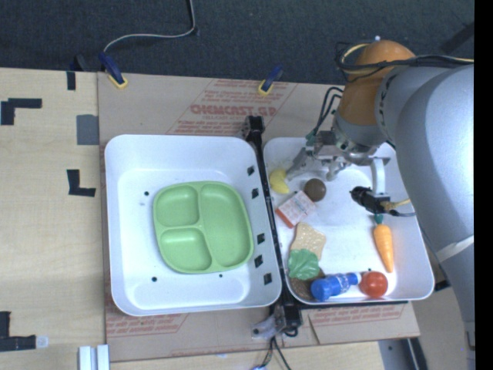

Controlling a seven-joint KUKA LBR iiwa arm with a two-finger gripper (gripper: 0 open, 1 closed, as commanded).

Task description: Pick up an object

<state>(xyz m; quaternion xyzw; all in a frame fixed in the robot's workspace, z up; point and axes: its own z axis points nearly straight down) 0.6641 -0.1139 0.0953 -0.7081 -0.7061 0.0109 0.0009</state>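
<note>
The wooden surface (46, 206) carried two white bins side by side. The left bin (123, 149) held a green divided plate (204, 226), lying flat near its middle. In the right bin (347, 237), a small yellow item (278, 181) sat against the left wall. Just beside it lay a red-and-white packet (296, 208), and nearer the front were a tan slice (308, 240) and a green leafy piece (303, 265). A brown ball (314, 189) rested in the far half of that bin, free on the floor. The gripper (317, 164) hung just behind the ball and held nothing visible. Whether it was spread or closed could not be told. Along the front wall lay a blue bottle (333, 285) and a red tomato (373, 284), close together. An orange carrot (384, 245) lay by the right wall. The grey arm (431, 145) reached in from the right.
</note>
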